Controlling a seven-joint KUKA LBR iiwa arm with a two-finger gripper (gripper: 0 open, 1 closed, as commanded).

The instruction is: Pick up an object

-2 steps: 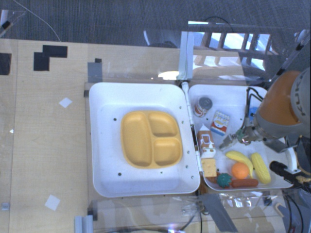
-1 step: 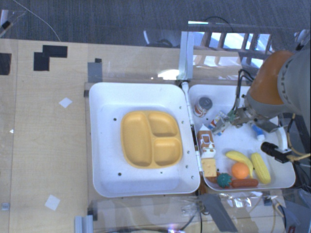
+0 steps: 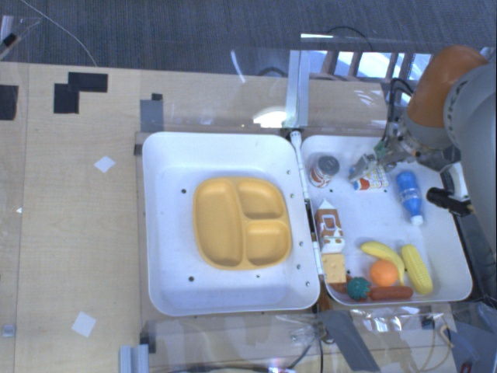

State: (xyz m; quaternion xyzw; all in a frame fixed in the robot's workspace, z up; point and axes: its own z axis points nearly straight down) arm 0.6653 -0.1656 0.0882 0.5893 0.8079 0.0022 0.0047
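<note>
In the right bin [image 3: 463, 282], the gripper [image 3: 371, 164] sits low over a small red-and-white carton [image 3: 370, 181], whether open or closed I cannot tell, between a tin can [image 3: 323, 169] and a blue bottle [image 3: 409, 194].

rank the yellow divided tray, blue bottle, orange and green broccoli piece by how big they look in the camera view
1. yellow divided tray, by far the largest
2. blue bottle
3. orange
4. green broccoli piece, slightly smaller than the orange; the two look close
</note>
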